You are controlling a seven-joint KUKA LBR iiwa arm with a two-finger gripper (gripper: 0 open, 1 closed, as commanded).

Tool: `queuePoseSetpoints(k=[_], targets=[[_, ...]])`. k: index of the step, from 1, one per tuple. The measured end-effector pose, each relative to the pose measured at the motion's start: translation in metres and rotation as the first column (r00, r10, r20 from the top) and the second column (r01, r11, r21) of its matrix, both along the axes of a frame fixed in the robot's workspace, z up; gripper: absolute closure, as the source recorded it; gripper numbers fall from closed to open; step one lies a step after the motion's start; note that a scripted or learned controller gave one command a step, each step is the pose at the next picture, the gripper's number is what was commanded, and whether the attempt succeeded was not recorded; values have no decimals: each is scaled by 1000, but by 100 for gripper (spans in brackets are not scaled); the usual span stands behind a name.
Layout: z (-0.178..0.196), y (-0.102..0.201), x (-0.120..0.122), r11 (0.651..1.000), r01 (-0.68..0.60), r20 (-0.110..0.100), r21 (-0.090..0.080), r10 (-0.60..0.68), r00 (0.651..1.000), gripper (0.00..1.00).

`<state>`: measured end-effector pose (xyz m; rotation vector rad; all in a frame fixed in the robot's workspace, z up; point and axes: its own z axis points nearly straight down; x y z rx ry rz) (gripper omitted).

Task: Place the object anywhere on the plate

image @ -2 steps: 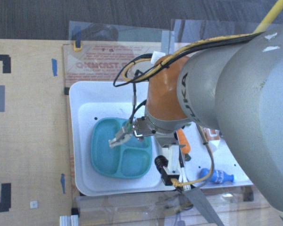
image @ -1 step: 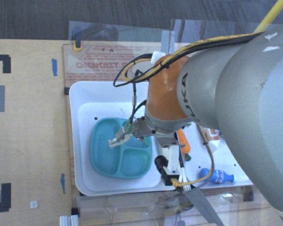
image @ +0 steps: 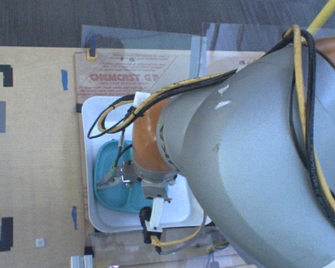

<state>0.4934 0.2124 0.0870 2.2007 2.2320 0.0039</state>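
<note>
Over teal plate [image: 108, 163], hand [image: 113, 178], arm [image: 251, 161] hiding object

The plate [image: 107, 169] is teal and round, lying flat in the left white bin [image: 92, 121], toward that bin's near left part. Its left rim and part of its inner face show; the right side is covered by the arm. The object cannot be made out on or beside it.
</note>
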Motion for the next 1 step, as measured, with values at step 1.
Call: queuePoseSetpoints(k=[1], targets=[[153,-64,44,983,-185,-10,1,185,983,0]])
